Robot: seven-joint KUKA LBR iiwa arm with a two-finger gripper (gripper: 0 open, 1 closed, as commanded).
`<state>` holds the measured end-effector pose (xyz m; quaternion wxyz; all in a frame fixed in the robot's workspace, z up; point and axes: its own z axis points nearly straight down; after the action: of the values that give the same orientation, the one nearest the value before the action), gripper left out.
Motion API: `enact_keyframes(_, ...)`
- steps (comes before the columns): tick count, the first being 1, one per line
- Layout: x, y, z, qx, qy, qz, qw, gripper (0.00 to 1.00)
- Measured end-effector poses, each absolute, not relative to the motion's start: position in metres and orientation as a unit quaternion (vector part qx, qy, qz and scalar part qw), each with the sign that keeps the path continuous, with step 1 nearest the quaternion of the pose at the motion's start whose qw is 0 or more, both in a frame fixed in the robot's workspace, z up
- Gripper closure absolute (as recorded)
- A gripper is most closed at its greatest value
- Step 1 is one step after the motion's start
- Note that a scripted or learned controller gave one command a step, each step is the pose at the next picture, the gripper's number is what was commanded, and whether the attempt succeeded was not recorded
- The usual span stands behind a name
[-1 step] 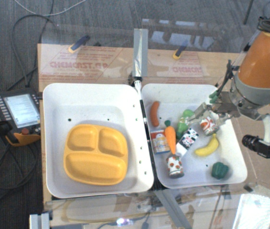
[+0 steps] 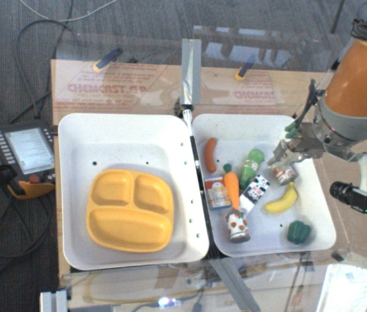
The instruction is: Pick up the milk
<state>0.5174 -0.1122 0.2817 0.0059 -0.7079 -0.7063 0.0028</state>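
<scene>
Milk, the small white carton with black cow patches [image 2: 256,189], lies tilted on the floor of the right-hand bin, just left of and a little below the claw [image 2: 286,168], apart from it and touching the orange carrot.

By size: the bench [image 2: 66,86] of pale brown board carries two shallow white bins side by side. The left bin [image 2: 73,135], well left of the claw, holds a yellow plastic tray with three compartments [image 2: 130,209]. The right bin [image 2: 326,239] lies under the claw. The grey arm with its orange band [image 2: 355,83] reaches in from the right, above the claw.

Smaller things around the claw — a yellow banana [image 2: 282,200] just below it, near the milk's right side; an orange carrot [image 2: 232,188] left of the milk; a red sausage [image 2: 210,154] further left, near the bin's wall; a green bottle-shaped toy [image 2: 251,162] left of the claw, just above the milk; a flat red-and-white packet [image 2: 217,194] beside the carrot; a white can with red spots [image 2: 238,226] below and left; a dark green pepper [image 2: 299,232] well below.

A small silvery can [image 2: 284,173] sits right at the claw's tip — whether the claw is wide, narrow or gripping it, I cannot tell.
</scene>
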Motion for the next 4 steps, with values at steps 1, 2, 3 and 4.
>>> enact_keyframes(1, 0.517, -0.112, 0.282, -0.708, -0.706, 0.0029, 0.006, 0.0)
enact_keyframes(2, 0.499, -0.122, 0.13, -0.647, -0.762, 0.0014, 0.004, 0.0)
enact_keyframes(3, 0.501, -0.125, 0.088, -0.63, -0.777, -0.0016, -0.002, 0.0)
enact_keyframes(4, 0.503, -0.125, 0.095, -0.632, -0.775, -0.0033, -0.003, 1.0)
